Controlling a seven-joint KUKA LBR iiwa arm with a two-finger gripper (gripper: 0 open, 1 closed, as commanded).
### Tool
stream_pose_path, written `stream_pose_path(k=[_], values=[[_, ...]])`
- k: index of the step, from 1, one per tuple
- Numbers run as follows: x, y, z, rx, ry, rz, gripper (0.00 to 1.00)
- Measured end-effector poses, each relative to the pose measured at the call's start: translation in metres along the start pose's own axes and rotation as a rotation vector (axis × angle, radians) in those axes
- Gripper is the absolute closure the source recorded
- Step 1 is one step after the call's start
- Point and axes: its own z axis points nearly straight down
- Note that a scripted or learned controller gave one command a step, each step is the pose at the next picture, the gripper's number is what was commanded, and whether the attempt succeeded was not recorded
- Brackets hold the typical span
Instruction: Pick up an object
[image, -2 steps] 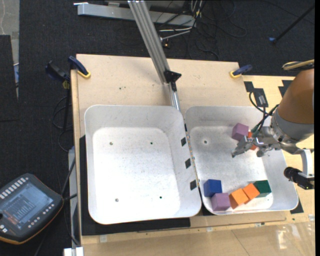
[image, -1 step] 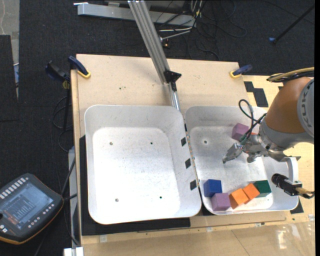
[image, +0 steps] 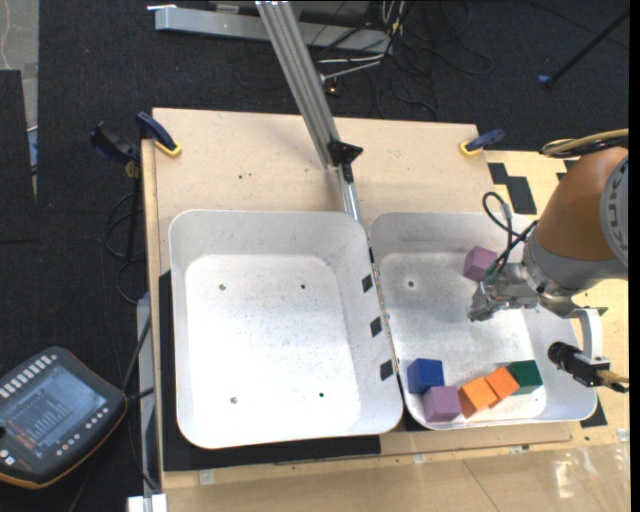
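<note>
From the camera view, a small mauve cube (image: 480, 263) with soft, matte faces lies in the right bin (image: 420, 240), toward that bin's far right part. The tool (image: 486, 303) hangs just on the near side of this cube, close beside it (whether they touch I cannot tell), and I cannot tell if the tool is released or clenched. Along the right bin's near wall sit a blue cube (image: 425, 375), a purple cube (image: 442, 402), an orange cube (image: 481, 390) and a green cube (image: 523, 377), well apart from the tool.
</note>
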Motion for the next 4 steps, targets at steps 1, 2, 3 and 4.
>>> stream_pose_path(k=[1,2,3,4], values=[[0.002,0.005,-0.044,-0.005,-0.002,-0.004,1.00],[0.011,0.009,-0.092,-0.006,-0.002,-0.006,1.00],[0.020,0.016,-0.144,-0.007,-0.002,-0.006,1.00],[0.074,0.016,-0.146,0.000,0.002,-0.009,1.00]])
